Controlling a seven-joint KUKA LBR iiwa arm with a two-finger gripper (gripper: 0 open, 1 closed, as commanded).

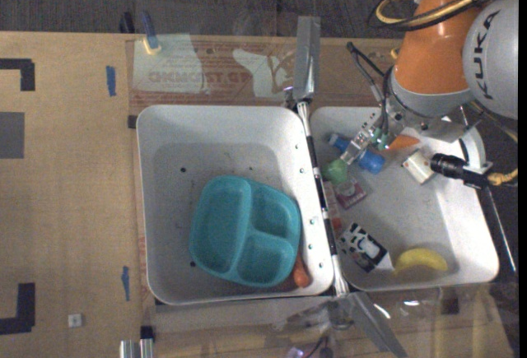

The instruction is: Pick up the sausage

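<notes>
A small orange-red sausage [301, 275] lies in the left white bin [156, 142], wedged at its near right corner beside the teal divided plate [245, 230]. The gripper [361, 142] hangs over the right bin [461, 225], above a green-capped bottle [336, 170]; I cannot tell its state.

The grey arm [494, 44] reaches in from the right, its orange band [436, 39] bulging above the wrist. The gripper [362, 142] hangs low, pointing down and toward the left.
</notes>
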